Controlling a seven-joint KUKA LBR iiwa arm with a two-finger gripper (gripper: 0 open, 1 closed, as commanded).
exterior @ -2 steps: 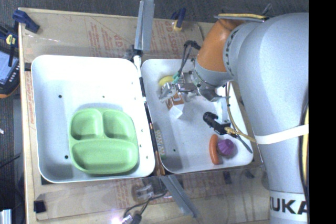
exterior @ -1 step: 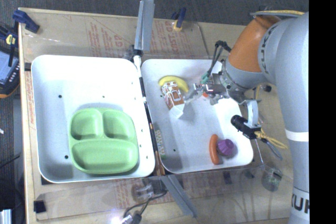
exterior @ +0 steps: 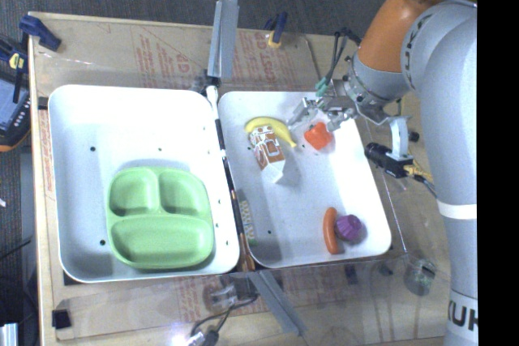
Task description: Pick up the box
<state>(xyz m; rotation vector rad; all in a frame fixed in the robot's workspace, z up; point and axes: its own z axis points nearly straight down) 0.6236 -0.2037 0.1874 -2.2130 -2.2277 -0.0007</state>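
The box (exterior: 268, 151) is a small white and brown carton. It lies in the upper left part of the right bin (exterior: 369, 174), just below a yellow banana (exterior: 272, 128) and touching it. My gripper (exterior: 322, 118) hangs over the upper middle of that bin, to the right of the box and apart from it. Its fingers are spread open. A small orange object (exterior: 319, 137) sits directly under the fingertips; whether they touch it is unclear. Nothing is held.
An orange sausage-shaped item (exterior: 329, 230) and a purple item (exterior: 350, 228) lie together in the right bin's lower right corner. The left bin (exterior: 73, 117) holds a green divided tray (exterior: 160, 219). A metal rail (exterior: 221, 36) stands behind the bins' shared edge.
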